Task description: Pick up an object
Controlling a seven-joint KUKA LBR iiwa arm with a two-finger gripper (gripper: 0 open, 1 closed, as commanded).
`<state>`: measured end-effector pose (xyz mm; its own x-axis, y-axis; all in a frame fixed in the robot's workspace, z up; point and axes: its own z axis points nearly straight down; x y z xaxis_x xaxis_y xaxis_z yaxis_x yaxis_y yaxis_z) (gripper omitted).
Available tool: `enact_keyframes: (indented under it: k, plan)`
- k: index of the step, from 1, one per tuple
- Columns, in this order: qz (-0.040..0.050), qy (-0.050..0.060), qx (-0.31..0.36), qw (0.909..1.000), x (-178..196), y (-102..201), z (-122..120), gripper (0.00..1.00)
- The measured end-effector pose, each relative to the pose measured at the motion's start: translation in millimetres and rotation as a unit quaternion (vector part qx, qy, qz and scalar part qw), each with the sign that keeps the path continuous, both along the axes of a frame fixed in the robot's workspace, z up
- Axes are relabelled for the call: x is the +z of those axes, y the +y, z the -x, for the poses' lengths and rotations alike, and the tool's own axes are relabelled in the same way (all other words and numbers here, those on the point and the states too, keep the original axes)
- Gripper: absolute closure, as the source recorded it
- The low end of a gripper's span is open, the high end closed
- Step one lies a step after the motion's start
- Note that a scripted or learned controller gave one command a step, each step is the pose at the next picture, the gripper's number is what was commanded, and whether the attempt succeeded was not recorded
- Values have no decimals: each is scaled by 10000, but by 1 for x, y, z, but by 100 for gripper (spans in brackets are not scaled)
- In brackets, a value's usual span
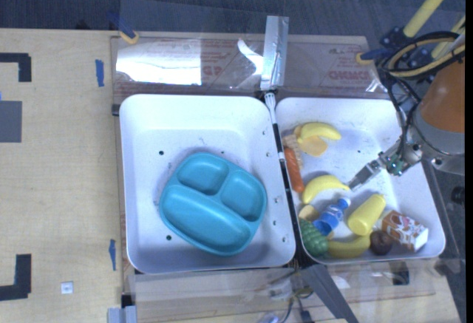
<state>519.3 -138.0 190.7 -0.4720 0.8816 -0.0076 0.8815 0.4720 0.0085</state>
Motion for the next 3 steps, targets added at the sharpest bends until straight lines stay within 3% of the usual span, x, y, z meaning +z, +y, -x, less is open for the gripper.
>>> enact_keyframes:
  k: [1, 2, 3]
  plan:
    - [-8, 25, 143, 9999, -90, 22, 9, 0]
    - [-8, -10, -518, 9987, -101, 37, 36, 0]
    - [-8, -32, -519, 9986, -91, 37, 35, 100]
